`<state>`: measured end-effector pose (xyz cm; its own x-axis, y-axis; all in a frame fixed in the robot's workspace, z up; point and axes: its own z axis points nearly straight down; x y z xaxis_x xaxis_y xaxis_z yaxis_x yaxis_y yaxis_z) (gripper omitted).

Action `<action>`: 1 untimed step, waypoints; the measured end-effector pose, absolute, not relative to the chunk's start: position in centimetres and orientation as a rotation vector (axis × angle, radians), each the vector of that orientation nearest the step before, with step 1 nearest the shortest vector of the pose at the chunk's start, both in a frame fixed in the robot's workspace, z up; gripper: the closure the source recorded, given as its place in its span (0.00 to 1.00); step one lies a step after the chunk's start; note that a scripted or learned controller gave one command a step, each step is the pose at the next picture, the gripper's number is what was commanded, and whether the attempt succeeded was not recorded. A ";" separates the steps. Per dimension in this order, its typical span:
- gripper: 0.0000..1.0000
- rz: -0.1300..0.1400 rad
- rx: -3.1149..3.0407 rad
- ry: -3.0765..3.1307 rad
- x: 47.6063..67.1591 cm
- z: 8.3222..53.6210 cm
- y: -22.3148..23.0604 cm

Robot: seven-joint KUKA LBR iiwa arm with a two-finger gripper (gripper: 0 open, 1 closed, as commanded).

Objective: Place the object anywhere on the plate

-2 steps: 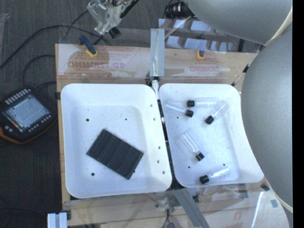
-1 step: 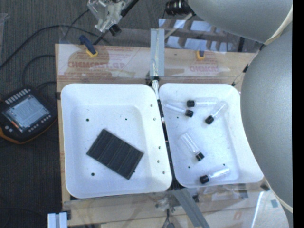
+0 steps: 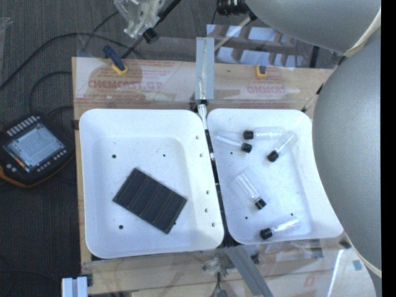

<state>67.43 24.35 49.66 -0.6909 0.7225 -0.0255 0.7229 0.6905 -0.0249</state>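
Observation:
A dark ribbed rectangular plate (image 3: 150,200) lies tilted on the floor of the left white bin (image 3: 99,141). In the right white bin (image 3: 309,166) lie several clear tubes with black caps: one (image 3: 262,132) at the top, one (image 3: 234,143) beside it, one (image 3: 281,148) slanted to the right, one (image 3: 250,190) in the middle and one (image 3: 279,229) near the front edge. The grey arm (image 3: 352,135) bulks large along the right side and top, out of focus. Its gripper end is hidden from me.
A teach pendant (image 3: 31,148) with cables rests left of the bench. Behind the bins stand a clear panel, a blue-and-yellow clamp (image 3: 114,59) and a metal post (image 3: 204,67). A divider ridge (image 3: 211,166) separates the two bins.

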 end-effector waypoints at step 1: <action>1.00 -0.056 1.228 2.874 67.6 50.4 24.5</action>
